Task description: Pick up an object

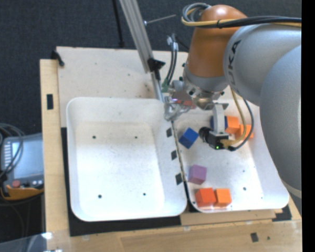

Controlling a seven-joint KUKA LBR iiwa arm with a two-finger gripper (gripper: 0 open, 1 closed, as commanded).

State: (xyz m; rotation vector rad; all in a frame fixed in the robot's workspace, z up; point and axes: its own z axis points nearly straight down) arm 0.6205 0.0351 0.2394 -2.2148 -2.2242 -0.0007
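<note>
My grey arm's gripper hangs at the right white plastic bin's far left edge; parted or closed, I cannot tell; the small blue cube lies just nearer, apart from it.

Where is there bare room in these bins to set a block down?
The left bin floor is bare wall to wall. In the right bin, a patch lies between the purple cube and its right wall. It is crowded around the blue cube, by the gripper.
</note>
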